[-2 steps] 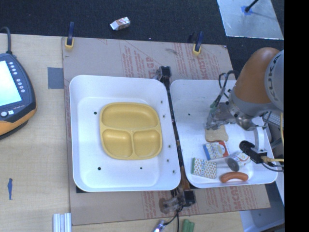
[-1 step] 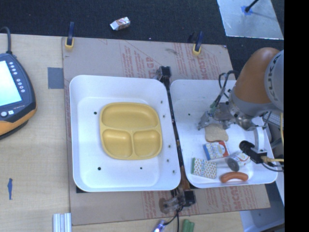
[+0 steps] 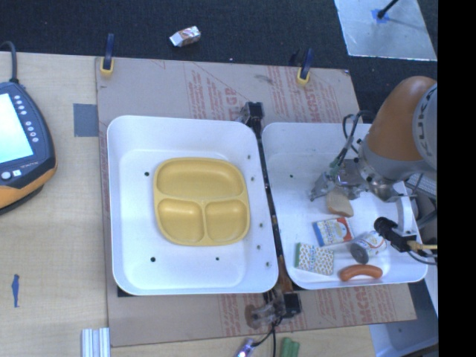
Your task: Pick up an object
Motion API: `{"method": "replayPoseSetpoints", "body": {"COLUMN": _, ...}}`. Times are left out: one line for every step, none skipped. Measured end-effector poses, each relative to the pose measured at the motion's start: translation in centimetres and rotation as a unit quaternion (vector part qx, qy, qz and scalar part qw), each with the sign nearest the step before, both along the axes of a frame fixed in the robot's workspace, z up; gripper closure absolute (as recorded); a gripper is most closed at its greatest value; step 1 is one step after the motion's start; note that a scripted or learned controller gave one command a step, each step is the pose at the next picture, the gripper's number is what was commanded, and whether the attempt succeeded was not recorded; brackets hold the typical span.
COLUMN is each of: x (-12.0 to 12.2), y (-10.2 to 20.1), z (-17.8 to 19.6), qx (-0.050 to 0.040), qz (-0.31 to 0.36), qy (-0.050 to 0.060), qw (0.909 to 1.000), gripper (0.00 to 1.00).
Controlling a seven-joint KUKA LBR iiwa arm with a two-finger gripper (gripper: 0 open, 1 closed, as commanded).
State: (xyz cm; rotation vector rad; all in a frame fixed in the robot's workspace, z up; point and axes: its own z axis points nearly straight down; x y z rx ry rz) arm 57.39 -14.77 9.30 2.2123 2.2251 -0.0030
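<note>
My gripper (image 3: 338,190) hangs low over the middle of the right bin (image 3: 297,151), under the grey arm with its orange band (image 3: 401,117). A beige lump (image 3: 341,204) lies directly beneath the gripper, touching or nearly touching it. In front of the lump sit a small blue-and-white carton (image 3: 332,231), a green-and-white patterned packet (image 3: 314,259), a grey oval piece (image 3: 358,252), a small white-and-red item (image 3: 372,240) and an orange sausage (image 3: 361,273). The arm hides the bin's right part.
The left bin (image 3: 126,199) holds a yellow divided plate (image 3: 201,200). A black divider (image 3: 264,192) runs between the bins. A teach pendant (image 3: 18,143) lies at the far left of the bench. The back left of the right bin is bare.
</note>
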Motion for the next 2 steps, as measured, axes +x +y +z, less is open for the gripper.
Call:
{"method": "replayPoseSetpoints", "body": {"x": -2.9, "y": -3.6, "z": -0.1, "qx": 0.0016, "qz": -0.001, "qy": 0.003, "qw": 1.0000, "gripper": 0.00}}
{"method": "replayPoseSetpoints", "body": {"x": 6.5, "y": -4.7, "z": -0.1, "qx": 0.0024, "qz": -0.002, "qy": 0.001, "qw": 1.0000, "gripper": 0.00}}
